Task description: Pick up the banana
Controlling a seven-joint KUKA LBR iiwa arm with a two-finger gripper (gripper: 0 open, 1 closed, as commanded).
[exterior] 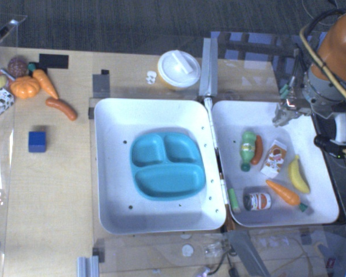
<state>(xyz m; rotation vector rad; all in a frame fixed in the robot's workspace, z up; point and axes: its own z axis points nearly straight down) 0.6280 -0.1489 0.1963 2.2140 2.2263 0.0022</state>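
The yellow banana (299,175) lies in the right bin (236,120), near its right wall, curved and pointing up and down. My gripper (284,116) hangs over the bin's far right part, well above and left of the banana. Nothing shows between its fingers. A small white carton (274,158) lies just left of the banana, and an orange carrot (284,193) lies below it.
The right bin also holds a green bottle (248,149), an orange sausage (258,149), a can (258,201) and a green stick (233,199). The left bin (112,154) holds a blue divided tray (168,164). A white bowl (179,68) and toy foods (37,85) sit on the bench.
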